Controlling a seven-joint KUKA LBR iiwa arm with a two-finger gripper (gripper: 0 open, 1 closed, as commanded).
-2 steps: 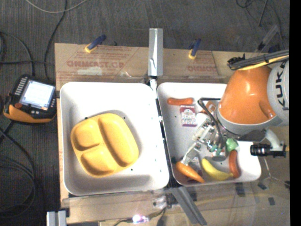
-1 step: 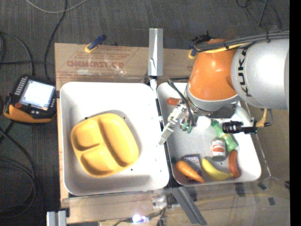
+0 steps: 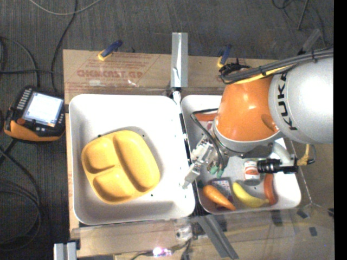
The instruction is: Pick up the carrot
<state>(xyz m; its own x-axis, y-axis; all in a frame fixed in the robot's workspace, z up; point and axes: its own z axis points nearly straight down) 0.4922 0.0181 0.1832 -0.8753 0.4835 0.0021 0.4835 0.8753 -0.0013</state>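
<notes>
Right bin (image 3: 295, 196): your carrot (image 3: 218, 195) is lying at the front, just beside a banana (image 3: 248, 195). Your end effector (image 3: 205, 161) is hovering above the carrot; finger state cannot be told. Left bin (image 3: 108, 112): a yellow divided plate (image 3: 120, 165) is sitting inside.

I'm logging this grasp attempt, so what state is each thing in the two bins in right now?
carrot: lying loose in the right bin, near its front edge, not lifted
banana: lying beside the carrot
yellow plate: flat in the left bin, its compartments bare
small can: upright behind the banana
pincer: low at the right bin's left wall, gripping nothing visible
</notes>
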